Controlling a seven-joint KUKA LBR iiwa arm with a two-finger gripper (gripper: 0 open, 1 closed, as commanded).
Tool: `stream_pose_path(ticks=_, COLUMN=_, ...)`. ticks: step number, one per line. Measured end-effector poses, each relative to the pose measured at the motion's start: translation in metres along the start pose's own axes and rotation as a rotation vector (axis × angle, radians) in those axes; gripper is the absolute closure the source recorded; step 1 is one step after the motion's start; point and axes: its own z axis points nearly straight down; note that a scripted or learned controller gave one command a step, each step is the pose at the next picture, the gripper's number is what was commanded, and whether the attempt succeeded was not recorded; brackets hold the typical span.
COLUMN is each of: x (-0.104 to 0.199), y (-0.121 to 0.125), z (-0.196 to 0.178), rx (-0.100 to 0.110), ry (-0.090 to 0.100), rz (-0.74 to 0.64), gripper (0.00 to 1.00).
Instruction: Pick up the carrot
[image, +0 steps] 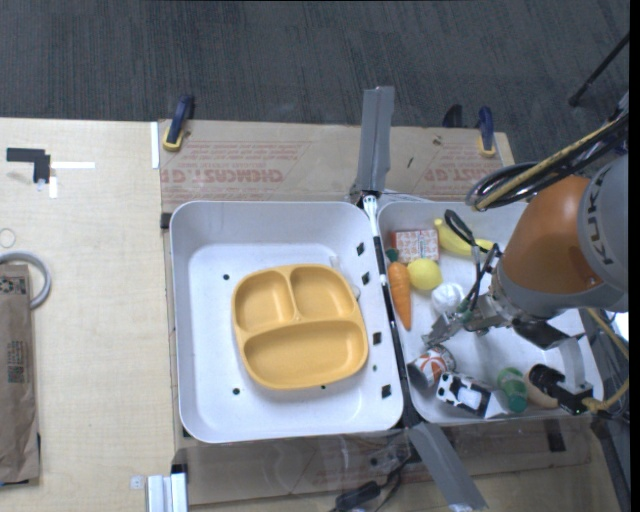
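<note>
Carrot (400, 293) lies in the right bin (440, 412), hard against its left wall, just left of the tool (452, 322) and slightly toward the far side. Long axis runs near-to-far across the bin; green top at the far end, tip pointing toward the near end. 1 arm (555, 245) only, reaching in from the right.

Tool sits low over the bin centre, between the carrot and the arm body. Nothing visibly between its parts; released or clenched, cannot tell. A lemon (424, 274) sits just beyond the tool; a black-and-white toy (460, 393) lies nearer than it.

Judgement: grasp not yet made. Next move calls for a short shift left, closing across the carrot's narrow width. Bin wall may crowd 1 side.
</note>
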Motion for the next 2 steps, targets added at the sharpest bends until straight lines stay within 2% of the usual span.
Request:
stream_pose_path(ticks=1, x=0.012, y=-0.036, z=-0.001, rx=-0.004, ry=-0.001, rz=-0.143, gripper=0.00)
stream_pose_path(ticks=2, x=0.072, y=-0.023, z=-0.100, rx=0.001, ry=-0.001, rz=0.056, gripper=0.00)
